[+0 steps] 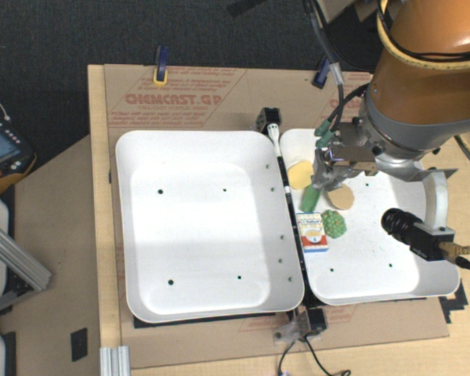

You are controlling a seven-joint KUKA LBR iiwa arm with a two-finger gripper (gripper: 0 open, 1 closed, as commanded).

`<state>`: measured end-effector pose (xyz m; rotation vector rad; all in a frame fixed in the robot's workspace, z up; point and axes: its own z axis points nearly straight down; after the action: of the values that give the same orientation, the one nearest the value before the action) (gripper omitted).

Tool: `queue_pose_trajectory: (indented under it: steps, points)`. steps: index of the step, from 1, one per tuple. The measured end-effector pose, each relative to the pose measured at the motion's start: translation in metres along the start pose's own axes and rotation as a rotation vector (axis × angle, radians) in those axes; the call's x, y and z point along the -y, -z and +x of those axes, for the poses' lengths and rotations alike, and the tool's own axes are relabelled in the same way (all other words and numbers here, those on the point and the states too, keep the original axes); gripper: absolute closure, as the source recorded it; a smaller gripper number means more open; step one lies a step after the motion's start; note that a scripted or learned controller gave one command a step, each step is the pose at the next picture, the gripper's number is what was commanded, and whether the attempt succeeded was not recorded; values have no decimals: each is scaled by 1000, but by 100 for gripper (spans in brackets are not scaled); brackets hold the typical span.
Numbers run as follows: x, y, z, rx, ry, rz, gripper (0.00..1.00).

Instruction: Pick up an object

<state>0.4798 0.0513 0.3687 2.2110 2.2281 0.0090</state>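
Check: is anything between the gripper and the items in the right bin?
Nothing visible. The gripper hangs right at the cluster by the right bin's left wall, with the yellow piece beside it and the tan disc and green strip close by.

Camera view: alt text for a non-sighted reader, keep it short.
The grey-and-orange arm's gripper hangs low over a cluster of small things along the inner edge of the right bin: a yellow round piece, a tan disc, a green block, a green bumpy ball and a small carton. The left bin sits beside it.
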Motion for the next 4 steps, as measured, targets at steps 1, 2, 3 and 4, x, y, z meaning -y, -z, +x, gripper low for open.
queue_pose_trajectory:
  steps: [1, 2, 3, 4]
  points:
    - [-5, -39, -47, 3, -13, 12, 100]
    - [4, -78, -141, 5, -18, 11, 100]
    - [0, -5, -74, 1, 0, -4, 100]
    - [1, -37, -42, 1, -4, 11, 100]
